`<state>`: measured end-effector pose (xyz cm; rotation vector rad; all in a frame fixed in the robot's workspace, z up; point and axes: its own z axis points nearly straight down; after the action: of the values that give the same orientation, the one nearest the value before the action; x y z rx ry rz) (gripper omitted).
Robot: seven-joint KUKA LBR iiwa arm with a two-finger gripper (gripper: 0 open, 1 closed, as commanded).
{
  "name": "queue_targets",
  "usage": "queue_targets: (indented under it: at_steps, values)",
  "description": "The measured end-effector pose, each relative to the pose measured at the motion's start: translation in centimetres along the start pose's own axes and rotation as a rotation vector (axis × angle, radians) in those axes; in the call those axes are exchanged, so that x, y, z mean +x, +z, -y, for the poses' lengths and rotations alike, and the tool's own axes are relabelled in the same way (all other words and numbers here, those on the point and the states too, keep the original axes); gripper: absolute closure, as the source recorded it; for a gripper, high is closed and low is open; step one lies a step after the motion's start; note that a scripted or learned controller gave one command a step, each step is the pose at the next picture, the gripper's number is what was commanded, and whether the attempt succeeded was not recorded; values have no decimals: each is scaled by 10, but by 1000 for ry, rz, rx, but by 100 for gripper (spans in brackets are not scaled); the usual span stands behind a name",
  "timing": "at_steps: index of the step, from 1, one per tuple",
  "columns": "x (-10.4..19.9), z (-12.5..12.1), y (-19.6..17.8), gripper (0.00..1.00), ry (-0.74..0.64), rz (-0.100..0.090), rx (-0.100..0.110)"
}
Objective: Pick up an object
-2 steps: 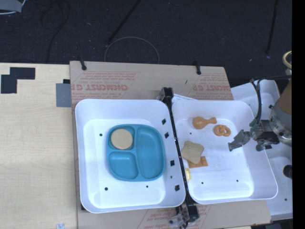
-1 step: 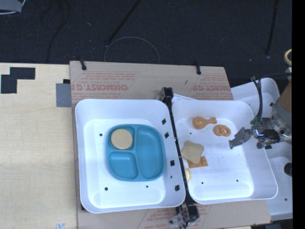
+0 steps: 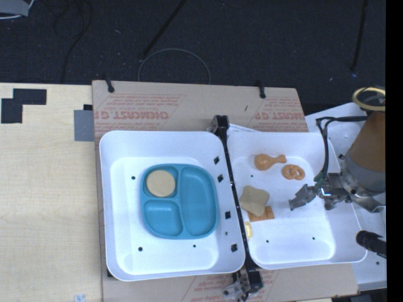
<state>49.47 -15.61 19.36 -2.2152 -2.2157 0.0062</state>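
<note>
The right bin [image 3: 296,247] holds several small food-like pieces. A tan pear-shaped piece [image 3: 269,162] and an orange ring-shaped piece [image 3: 293,172] lie near its far side. A beige flat piece [image 3: 254,199] rests partly on an orange cracker-like square [image 3: 267,214] by the left wall. My gripper [image 3: 303,198] hangs low over the right half of this bin, to the right of the beige piece and below the ring. It touches none of them, and I see nothing held in it.
The left bin [image 3: 119,168] holds a blue divided plate [image 3: 189,200] with a round tan disc [image 3: 160,183] in its upper-left compartment. A black divider [image 3: 230,187] runs between the bins. A small yellow bit [image 3: 248,230] lies by the divider.
</note>
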Motion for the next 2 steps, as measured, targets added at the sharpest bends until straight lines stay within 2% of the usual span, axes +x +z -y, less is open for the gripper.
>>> queue_targets:
  at_steps: [2]
  values:
    - [-6,-4,104,0,1,0,0]
